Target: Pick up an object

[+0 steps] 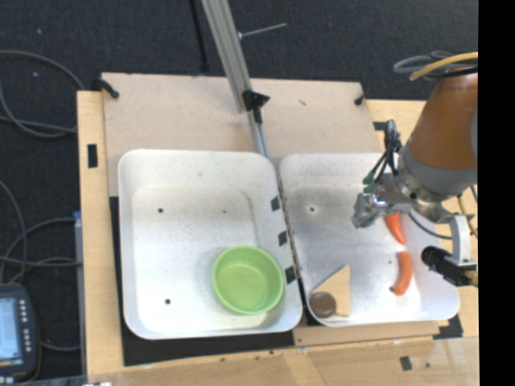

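Orange pieces [400, 273] lie at the right bin's [322, 175] far right side, one partly under the gripper [366, 211], whose finger state I cannot tell. A tan wedge [338, 288] and brown disc [323, 303] sit at its front edge. The left bin [161, 183] holds a green bowl [247, 279] near its front-right corner, the rest open.
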